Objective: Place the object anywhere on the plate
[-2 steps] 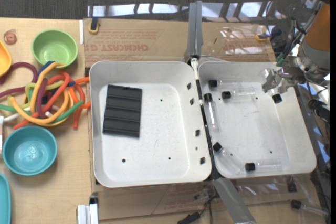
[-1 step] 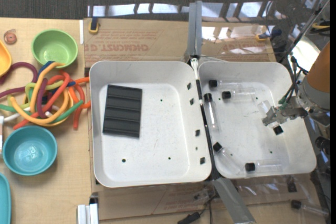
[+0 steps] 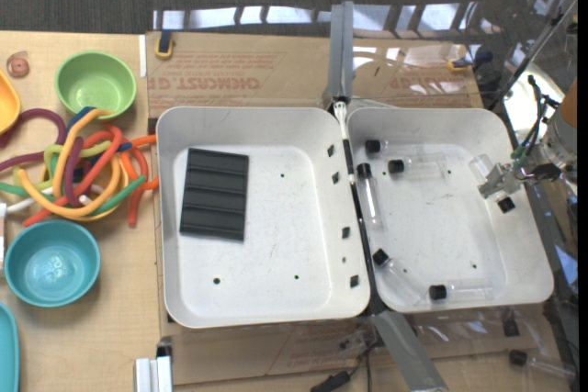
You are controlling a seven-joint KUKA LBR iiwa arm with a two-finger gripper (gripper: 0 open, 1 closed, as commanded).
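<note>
The gripper [image 3: 503,188] sits low over the right edge of the right bin [image 3: 450,294], close to that bin's right wall, and whether it is spread or pressed together cannot be told at this size; nothing shows between its tips. The black ribbed object [image 3: 216,194] lies flat in the left bin [image 3: 266,312], near its left wall, its long sides running roughly parallel to that wall, with bare white floor to its right and below it. The two bins touch along a central seam, where small black clips [image 3: 350,232] line the rims. Several clear pieces with black caps [image 3: 396,166] lie around the right bin's floor, leaving its middle bare. Cardboard [image 3: 239,73] lies under and behind the bins. On the wooden bench to the left stand a green bowl [image 3: 96,84], a teal bowl [image 3: 51,263], and a tangle of coloured ropes [image 3: 83,170] between them.
</note>
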